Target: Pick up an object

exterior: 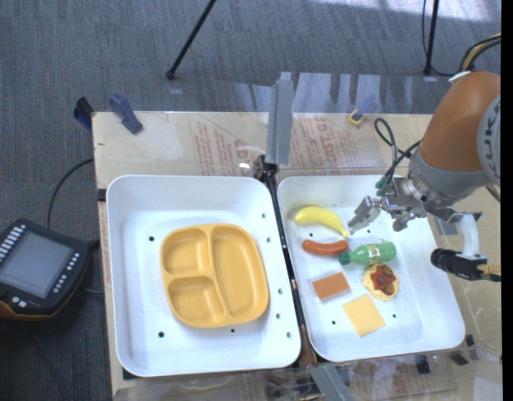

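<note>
The right bin [440, 324] holds a yellow banana [320, 218], a red-orange sausage [325, 246], a green bottle [369, 253] lying on its side, a small pizza [381, 281], a brown toast square [331, 286] and a yellow cheese square [363, 315]. My gripper [380, 217] hangs over the bin's far right part, just above the green bottle and to the right of the banana. It is open, with nothing between its fingers. One fingertip [360, 216] points toward the banana's right end.
In the left bin [131, 224] lies a yellow divided plate [213, 272]. A grey post [279, 128] stands behind the seam between the bins. A handheld pendant [31, 266] rests on the floor at left. Tripod legs stand on the carpet behind.
</note>
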Action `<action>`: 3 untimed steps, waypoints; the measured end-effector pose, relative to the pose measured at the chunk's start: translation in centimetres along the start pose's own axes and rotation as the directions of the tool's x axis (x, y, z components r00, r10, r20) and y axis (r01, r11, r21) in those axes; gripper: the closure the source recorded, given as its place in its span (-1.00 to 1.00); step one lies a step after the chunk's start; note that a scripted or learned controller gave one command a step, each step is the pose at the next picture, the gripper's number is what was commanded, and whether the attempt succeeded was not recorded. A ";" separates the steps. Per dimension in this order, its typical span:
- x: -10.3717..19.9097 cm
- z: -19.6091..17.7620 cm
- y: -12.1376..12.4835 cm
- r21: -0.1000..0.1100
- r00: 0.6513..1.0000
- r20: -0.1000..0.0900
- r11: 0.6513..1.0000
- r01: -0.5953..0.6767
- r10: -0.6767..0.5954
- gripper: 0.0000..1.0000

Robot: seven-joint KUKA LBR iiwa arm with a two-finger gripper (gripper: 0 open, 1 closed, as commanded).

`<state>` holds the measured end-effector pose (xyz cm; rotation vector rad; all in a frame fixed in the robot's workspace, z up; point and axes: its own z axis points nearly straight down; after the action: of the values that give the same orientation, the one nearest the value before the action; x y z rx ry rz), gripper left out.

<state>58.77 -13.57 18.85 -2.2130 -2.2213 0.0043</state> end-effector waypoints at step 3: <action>4.9 10.5 3.3 0.002 0.999 0.000 0.999 -0.044 0.044 -1.00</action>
<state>61.97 -8.68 8.34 -2.2608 -2.1708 0.0071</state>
